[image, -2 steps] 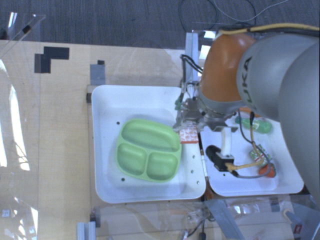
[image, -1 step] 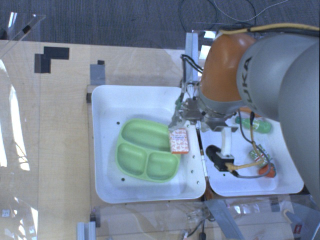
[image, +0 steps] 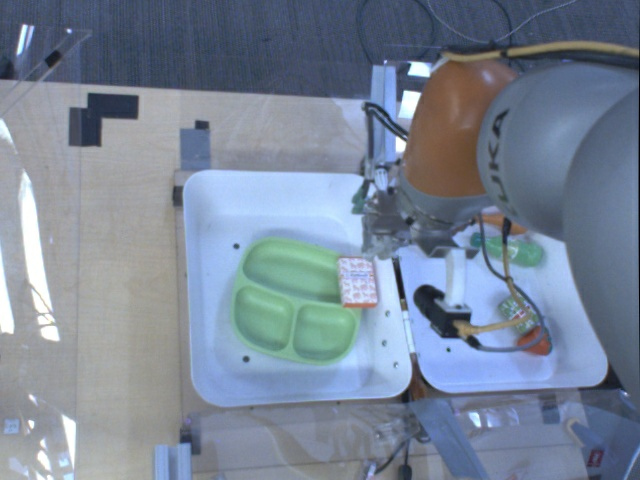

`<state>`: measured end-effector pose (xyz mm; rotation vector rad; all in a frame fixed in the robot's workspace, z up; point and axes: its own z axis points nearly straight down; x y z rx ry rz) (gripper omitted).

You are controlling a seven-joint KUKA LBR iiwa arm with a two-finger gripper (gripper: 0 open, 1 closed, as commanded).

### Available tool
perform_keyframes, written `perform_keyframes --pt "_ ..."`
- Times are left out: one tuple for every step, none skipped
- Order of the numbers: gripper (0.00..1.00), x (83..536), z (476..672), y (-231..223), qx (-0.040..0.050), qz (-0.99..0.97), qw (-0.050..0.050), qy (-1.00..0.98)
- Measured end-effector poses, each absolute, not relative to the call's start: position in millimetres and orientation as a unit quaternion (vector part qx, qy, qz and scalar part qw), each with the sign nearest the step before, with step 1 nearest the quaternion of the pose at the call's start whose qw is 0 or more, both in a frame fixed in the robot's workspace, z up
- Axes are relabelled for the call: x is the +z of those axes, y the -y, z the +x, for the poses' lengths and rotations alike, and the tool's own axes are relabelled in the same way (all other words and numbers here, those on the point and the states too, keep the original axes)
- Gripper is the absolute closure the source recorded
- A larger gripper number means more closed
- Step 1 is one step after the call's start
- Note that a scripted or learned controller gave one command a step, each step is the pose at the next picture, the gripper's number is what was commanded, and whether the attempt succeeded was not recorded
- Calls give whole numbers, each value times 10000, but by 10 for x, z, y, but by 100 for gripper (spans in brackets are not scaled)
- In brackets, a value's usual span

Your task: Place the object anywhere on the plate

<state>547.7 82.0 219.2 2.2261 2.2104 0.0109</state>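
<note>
L bin [image: 200, 268]: green 3-compartment plate [image: 265, 313] sits mid-bin, tilted a bit.
Small patterned box [image: 357, 281] is at the plate's right rim, overlapping the edge of the far compartment. It looks partly on the plate and partly past the rim. Can't tell if it's resting or hanging.
Gripper [image: 383, 236] is just far-right of the box, v. close. Apart, together or clamped on the box: can't tell, wrist blocks the view.
R bin [image: 480, 368]: green item [image: 515, 253] on the far side, orange item [image: 538, 343] near-right. Neither matters here.
My read: step = final placement/release. To do it well:
- nudge the box left so it's fully over a compartment, not the rim
- lower till it's supported, then let go
- retract straight up

Risk: releasing here could tip it off the rim onto the bin floor.
</note>
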Motion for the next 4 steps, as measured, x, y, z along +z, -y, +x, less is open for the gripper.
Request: perform_keyframes --pt "100 2187 5059 -1041 12 6789 5 -7343" --pt "100 2511 5053 -1105 39 5516 41 -8341" --pt "100 2150 4877 -1192 11 6690 6 -7432" --pt "0 2152 4878 -1189 13 6694 8 -7429"
